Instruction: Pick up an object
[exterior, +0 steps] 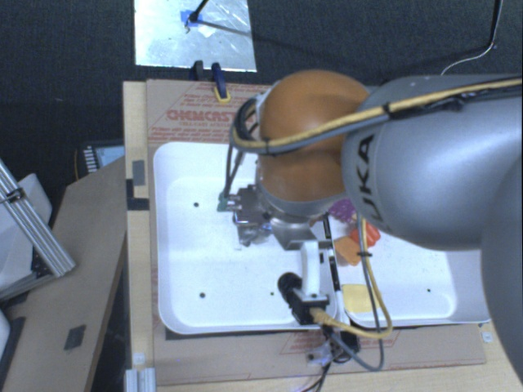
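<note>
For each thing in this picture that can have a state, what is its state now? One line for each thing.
Arm: reaching in over the white bin, covering most of it.
Gripper: low over the bin's floor; nothing visibly held.
White bin: flat on the bench, left part bare.
Yellow piece: lying in the bin, near the front wall.
Orange piece: lying in the bin, partly hidden.
Purple piece: lying in the bin, mostly hidden.

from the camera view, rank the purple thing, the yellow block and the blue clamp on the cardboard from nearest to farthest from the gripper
The gripper hangs over the middle of the white bin.
1. purple object: to its right in the view, tucked against the arm.
2. yellow block: lower right, near the bin's front edge.
3. blue clamp: farthest, at the cardboard's top edge, outside the bin.
</note>
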`<state>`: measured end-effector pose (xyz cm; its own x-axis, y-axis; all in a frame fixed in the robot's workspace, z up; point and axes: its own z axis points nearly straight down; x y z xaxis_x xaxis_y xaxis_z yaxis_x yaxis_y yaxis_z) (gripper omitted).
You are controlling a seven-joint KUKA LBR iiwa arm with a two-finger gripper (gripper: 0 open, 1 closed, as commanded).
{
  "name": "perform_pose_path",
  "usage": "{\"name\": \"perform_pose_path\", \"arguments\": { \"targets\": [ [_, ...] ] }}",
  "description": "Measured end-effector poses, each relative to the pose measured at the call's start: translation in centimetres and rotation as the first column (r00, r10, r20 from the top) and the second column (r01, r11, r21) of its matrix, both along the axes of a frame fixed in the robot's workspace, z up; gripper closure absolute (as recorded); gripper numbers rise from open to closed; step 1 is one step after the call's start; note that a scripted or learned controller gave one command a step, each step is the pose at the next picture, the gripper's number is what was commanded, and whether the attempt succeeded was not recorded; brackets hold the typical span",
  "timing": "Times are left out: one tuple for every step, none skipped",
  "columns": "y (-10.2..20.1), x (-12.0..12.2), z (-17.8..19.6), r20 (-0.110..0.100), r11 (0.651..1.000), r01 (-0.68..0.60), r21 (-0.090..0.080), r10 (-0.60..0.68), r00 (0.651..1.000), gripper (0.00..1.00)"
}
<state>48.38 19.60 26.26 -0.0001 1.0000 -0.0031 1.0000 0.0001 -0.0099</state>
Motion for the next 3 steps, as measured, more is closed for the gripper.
{"name": "perform_pose_path", "arguments": {
  "targets": [
    [1.1,3.9,-16.3,0.007,1.0,0.0,0.002,0.0,1.0,1.0],
    [1.0,3.9,-14.6,0.008,1.0,0.001,0.004,-0.001,1.0,1.0],
    [4.1,2.1,-0.2,0.019,1.0,-0.007,0.009,0.007,1.0,1.0]
  ]
}}
